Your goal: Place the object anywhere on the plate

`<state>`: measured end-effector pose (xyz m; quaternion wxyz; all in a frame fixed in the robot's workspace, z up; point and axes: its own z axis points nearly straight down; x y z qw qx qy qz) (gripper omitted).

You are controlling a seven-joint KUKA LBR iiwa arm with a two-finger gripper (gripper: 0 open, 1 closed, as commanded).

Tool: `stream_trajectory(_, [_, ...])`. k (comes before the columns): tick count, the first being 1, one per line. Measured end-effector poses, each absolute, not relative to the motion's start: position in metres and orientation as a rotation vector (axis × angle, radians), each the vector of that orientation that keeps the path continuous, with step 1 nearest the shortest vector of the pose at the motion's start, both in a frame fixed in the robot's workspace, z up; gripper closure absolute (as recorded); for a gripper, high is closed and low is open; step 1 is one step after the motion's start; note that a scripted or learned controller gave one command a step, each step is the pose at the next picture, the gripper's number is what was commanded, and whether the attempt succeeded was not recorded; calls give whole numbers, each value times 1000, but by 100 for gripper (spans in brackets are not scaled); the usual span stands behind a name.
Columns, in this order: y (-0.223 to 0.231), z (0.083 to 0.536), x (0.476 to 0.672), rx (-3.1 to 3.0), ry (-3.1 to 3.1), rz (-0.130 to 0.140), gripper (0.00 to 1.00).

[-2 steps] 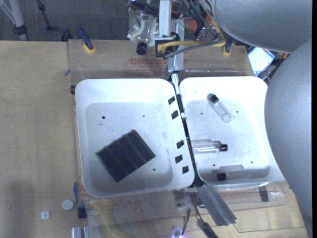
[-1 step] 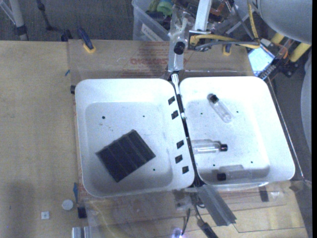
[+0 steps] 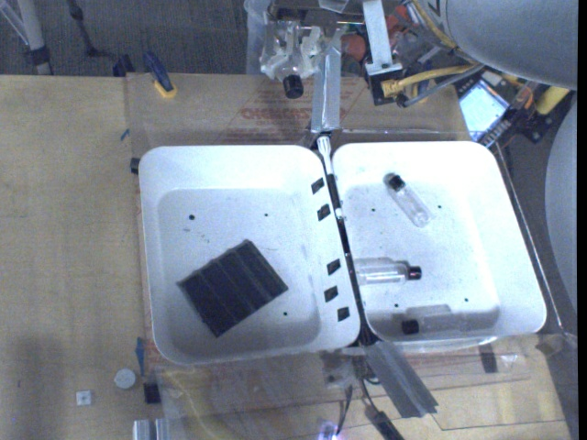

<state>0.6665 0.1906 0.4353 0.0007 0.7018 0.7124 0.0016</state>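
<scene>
Wooden bench, arm raised behind bins

A pale wooden bench top fills the left side, lit evenly from above. Along its far edge lies a brown cardboard sheet with faint red print. Beyond the bench, a grey carpeted floor shows, crossed by thin white legs, perhaps of a stand. A blue clamp grips the board's corner.
</scene>
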Motion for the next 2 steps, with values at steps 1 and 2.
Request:
stream_trajectory(1, [192, 446, 667, 2201, 2236, 12, 100])
stream_trajectory(2, [111, 435, 666, 2676, 1651, -6, 100])
